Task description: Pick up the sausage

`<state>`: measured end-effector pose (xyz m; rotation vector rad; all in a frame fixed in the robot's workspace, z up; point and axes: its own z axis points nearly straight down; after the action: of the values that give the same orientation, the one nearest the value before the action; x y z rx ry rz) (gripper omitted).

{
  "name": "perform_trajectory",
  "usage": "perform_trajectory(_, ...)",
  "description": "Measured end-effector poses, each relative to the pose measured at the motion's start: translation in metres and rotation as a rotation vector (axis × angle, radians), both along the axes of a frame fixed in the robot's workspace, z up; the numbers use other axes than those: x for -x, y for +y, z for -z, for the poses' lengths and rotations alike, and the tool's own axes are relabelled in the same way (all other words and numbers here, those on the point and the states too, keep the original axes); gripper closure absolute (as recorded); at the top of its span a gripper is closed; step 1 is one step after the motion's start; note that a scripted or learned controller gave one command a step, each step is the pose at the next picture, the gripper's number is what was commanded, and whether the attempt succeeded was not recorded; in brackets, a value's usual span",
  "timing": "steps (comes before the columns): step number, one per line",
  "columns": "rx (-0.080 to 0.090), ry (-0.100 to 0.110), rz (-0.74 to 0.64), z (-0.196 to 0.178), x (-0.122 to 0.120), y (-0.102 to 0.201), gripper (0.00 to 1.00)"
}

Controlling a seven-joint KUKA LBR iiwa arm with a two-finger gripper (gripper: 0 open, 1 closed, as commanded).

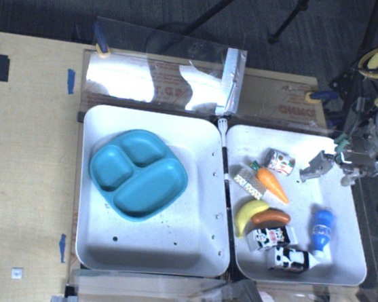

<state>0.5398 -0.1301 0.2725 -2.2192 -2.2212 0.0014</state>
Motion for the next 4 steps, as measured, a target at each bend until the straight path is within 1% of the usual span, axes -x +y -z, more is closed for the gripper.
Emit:
perform_trajectory(1,0.001,-0.003,0.148,-0.037,-0.019,0.083,0.00)
perform_trajectory(2,0.002,-0.005,-0.235,-0.157,-0.035,0.093,0.00)
perform_trajectory(3,0.004,-0.010,-0.239,-0.168,-0.037,0.094,1.00)
perform_trajectory(4,0.000,-0.003,-0.366,0.088,-0.043,0.053,1.00)
